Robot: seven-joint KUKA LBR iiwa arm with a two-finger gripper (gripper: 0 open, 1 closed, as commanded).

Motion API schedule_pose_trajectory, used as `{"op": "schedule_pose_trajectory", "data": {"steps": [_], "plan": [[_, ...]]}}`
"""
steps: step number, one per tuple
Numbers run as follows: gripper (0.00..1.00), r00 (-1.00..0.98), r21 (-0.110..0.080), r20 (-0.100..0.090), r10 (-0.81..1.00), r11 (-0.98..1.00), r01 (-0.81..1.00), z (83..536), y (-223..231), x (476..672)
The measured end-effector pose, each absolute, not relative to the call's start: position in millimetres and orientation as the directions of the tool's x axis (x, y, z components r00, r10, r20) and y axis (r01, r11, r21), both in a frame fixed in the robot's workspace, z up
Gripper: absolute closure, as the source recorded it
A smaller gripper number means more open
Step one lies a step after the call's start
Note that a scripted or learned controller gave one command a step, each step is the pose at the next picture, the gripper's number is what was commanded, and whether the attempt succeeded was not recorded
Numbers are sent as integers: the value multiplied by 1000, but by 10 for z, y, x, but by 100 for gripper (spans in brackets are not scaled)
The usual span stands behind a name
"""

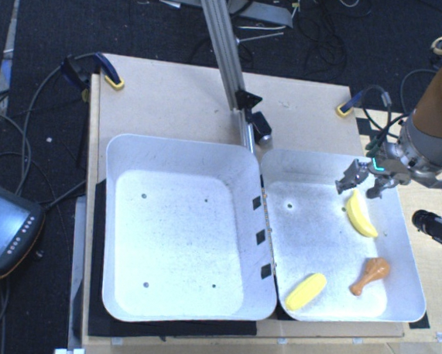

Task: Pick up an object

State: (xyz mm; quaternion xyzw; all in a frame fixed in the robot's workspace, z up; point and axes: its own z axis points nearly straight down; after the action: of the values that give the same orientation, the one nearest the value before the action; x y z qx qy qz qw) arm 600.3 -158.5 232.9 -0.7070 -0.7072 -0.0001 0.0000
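Worktop (181,106) bears two bins; the right bin (310,220) holds a banana (361,215), a yellow corn-like piece (305,291) and a brown drumstick (370,275). Jaws (365,178) hang open above the banana's far end near the worktop's right edge; closing off-centre could skid it away

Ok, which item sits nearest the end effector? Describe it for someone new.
Look in the right-hand bin, toward its far right side. Just below the end effector lies a banana: curved and pointed, unlike the blunt yellow piece and the brown drumstick nearer the front.
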Motion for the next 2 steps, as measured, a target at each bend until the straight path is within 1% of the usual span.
{"op": "schedule_pose_trajectory", "data": {"steps": [1,2], "plan": [[0,0,0,0,1000,0,1000,2329,-1585,6003],[0,0,-4,1,1000,0,1000,1818,-1516,5920]]}}
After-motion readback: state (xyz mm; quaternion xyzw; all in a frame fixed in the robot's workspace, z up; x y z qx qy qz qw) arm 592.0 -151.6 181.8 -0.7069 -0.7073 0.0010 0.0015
